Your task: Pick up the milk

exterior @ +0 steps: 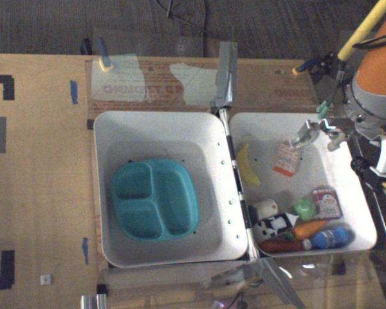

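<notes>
The milk (pixel 276 224), a small carton in a black-and-white cow pattern, lies on its side near the front left of the right bin (pixel 347 172). My gripper (pixel 320 137) hovers over the back right part of that bin, well behind the milk. Its two metal fingers (pixel 305 134) stand apart, open, with nothing between them. A small white carton with an orange lower part (pixel 287 160) sits just left and in front of the left finger, outside the gap.
Around the milk lie a white cup (pixel 266 208), green cup (pixel 303 208), carrot (pixel 312 228), blue bottle (pixel 328 238), red item (pixel 280 244) and red-white box (pixel 326 203). A banana (pixel 247 166) rests by the divider. The left bin (pixel 109 134) holds a teal divided plate (pixel 154 199).
</notes>
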Action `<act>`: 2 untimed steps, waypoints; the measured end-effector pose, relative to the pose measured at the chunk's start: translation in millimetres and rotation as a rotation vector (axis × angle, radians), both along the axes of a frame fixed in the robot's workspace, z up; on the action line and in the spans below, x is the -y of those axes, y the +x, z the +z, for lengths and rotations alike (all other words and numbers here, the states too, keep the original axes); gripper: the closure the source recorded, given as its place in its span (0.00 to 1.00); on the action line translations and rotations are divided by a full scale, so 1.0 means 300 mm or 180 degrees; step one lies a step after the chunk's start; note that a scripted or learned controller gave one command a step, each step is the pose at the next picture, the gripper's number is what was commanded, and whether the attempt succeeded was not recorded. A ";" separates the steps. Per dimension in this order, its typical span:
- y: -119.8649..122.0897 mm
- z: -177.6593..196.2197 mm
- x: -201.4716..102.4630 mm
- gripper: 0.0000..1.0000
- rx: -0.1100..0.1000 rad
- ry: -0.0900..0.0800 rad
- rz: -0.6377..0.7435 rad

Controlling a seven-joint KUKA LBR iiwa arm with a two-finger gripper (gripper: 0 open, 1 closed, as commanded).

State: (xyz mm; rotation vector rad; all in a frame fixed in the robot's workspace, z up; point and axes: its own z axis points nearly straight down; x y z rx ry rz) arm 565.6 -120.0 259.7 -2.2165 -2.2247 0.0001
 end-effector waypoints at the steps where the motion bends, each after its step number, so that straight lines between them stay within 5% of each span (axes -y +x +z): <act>1: -0.278 -0.372 -0.003 0.00 0.0004 -0.0001 0.0559; 2: 0.251 -0.152 0.175 0.00 0.0021 -0.0011 0.1131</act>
